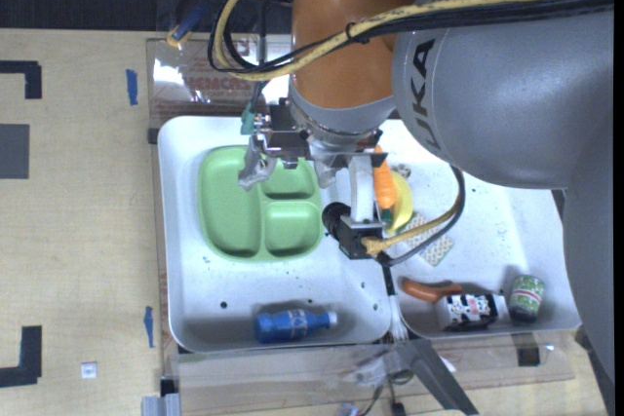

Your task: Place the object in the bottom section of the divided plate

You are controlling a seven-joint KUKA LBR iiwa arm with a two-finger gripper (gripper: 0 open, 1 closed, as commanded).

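the grey kuka arm point(487, 63) with its orange band point(356, 5) reaches in from the right and covers the upper middle of the bench. the landmark is the green divided plate point(258, 202), which lies in the left white bin point(185, 307), in that bin's upper half.

the gripper point(259, 166) hangs over the plate's upper right part, at the ridge between the large left section and the small upper right section. its metal fingers point(255, 172) point down toward the plate surface. whether they are spread or pressed together cannot be told from this angle, and nothing can be made out between them. the plate's bottom section, the small lower right compartment, shows bare green.

below the plate, near the left bin's lower wall, a blue bottle point(292, 321) lies on its side, well apart from the plate.

right of the plate, in the right white bin point(546, 239), an orange carrot-like piece point(386, 185) and a yellow banana-like piece point(400, 208) sit just beside the wrist hardware, close to the dividing wall. lower right of the plate lie a red-orange elongated item point(429, 288), a small black-and-white patterned bottle point(471, 308) on its side touching it, and a green-labelled can point(526, 296) just right of that bottle. a pale perforated pad point(436, 251) lies between the banana piece and the red-orange item.

yellow and black cables point(234, 15) loop above the plate, over the band.
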